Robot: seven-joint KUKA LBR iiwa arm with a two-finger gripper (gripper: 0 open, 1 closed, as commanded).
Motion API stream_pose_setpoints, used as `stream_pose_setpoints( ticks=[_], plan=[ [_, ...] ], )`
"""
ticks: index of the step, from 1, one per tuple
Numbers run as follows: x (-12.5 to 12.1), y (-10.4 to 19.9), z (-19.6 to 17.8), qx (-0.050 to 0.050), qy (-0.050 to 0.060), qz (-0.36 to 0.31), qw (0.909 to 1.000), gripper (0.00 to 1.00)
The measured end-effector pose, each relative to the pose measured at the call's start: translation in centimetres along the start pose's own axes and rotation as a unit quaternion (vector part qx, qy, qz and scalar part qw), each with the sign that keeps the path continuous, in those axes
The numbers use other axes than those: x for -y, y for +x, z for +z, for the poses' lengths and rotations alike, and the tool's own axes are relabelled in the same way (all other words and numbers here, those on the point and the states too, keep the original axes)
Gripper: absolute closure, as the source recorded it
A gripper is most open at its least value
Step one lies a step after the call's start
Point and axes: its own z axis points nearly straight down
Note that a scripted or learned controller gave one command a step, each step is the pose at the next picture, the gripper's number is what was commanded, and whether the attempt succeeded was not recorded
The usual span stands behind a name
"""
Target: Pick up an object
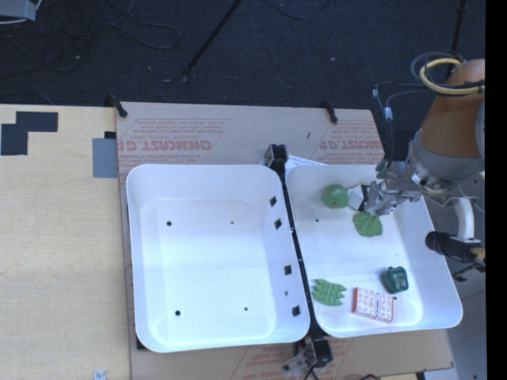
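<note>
Gripper point(374, 205) is hovering low in the right bin point(444, 307), tips just above a flat green leaf point(367, 225) and beside a green ball point(335, 195); can't tell its state. Looks like the approach step, nothing held. Next is calling for a descent onto the leaf. Pea pod point(328, 292), red card point(372, 304) and teal block point(394, 279) are lying nearer the front.

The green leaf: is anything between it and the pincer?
Nothing visible. The pincer hangs right above the leaf in the right bin. The green ball sits off to the side, apart.
</note>
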Motion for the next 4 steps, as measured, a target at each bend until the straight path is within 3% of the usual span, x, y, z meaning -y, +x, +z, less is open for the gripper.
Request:
stream_pose_setpoints(
  ticks=[1, 2, 3, 4],
  plan=[
    [3.5, 3.0, -11.5, 0.000, -0.002, -0.003, 1.0000, 1.00],
    [3.5, 2.9, -10.8, 0.000, 0.003, -0.003, 1.0000, 0.00],
    [8.4, 7.4, 3.5, -0.003, 0.013, -0.001, 0.9999, 0.00],
    [3.1, 3.4, 12.5, 0.000, 0.005, -0.001, 1.0000, 0.00]
  ],
)
